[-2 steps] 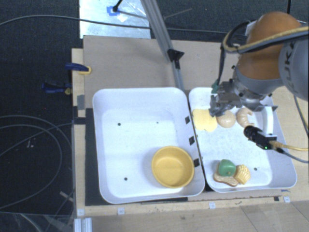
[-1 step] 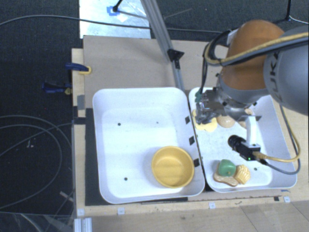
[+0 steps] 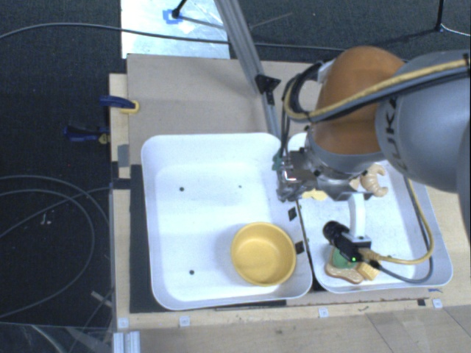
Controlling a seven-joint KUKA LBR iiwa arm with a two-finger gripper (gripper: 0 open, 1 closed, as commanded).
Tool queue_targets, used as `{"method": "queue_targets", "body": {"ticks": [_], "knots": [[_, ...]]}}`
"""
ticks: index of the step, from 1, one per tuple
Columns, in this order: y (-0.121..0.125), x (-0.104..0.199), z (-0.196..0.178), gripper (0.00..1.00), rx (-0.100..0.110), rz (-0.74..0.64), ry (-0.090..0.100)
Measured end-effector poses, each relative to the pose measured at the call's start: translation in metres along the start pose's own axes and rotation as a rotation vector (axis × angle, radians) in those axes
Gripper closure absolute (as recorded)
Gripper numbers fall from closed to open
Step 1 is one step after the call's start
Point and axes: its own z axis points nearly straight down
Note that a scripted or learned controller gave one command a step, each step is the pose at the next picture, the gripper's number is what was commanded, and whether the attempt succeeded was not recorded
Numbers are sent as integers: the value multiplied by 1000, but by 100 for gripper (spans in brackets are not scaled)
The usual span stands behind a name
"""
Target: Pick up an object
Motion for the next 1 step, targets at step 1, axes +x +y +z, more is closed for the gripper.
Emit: {"method": "queue_targets", "body": {"ticks": [1], "knots": [[1, -3, 0, 0, -2, 6, -1]]}}
